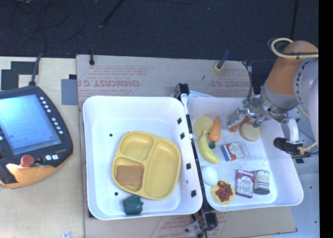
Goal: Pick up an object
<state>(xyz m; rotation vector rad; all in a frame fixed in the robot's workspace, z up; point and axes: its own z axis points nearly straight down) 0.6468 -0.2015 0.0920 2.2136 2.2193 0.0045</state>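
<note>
The hand (248, 115) hangs low over the far side of the right bin (283, 192), just beside a pale round object (251, 133) — whether it is open or closed I cannot tell; a banana (207, 150), a carrot (215, 129) and a small can (261, 182) lie in that bin; the left bin (99, 127) holds a yellow divided tray (156, 164) and a green object (132, 205).
</note>
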